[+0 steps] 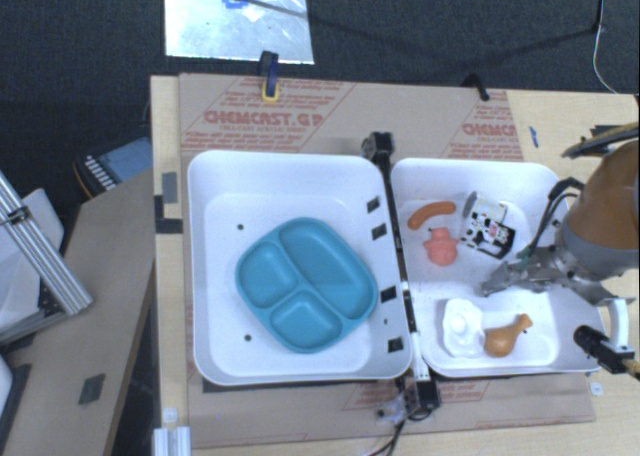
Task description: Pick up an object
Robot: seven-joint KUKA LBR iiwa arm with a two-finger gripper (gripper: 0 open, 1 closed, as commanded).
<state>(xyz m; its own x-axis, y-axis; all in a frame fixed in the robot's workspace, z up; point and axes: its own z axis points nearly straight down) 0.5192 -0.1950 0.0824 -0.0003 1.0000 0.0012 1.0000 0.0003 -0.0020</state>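
The right bin (540,179) holds several small items. An orange sausage (431,213) lies at its far left, with a pink toy (441,247) just below it. A white card with black print (487,228) leans beside them. Near the front lie a white piece (461,327) and a brown drumstick (507,334). My gripper (500,282) reaches in from the right, low over the bin's middle, between the printed card and the drumstick. Nothing shows held in it.
The left bin (215,184) holds a blue divided plate (305,284). A black divider (392,244) runs between the bins. The arm's orange band (612,206) hangs over the right bin's right edge. Cardboard (330,109) lies behind the bins.
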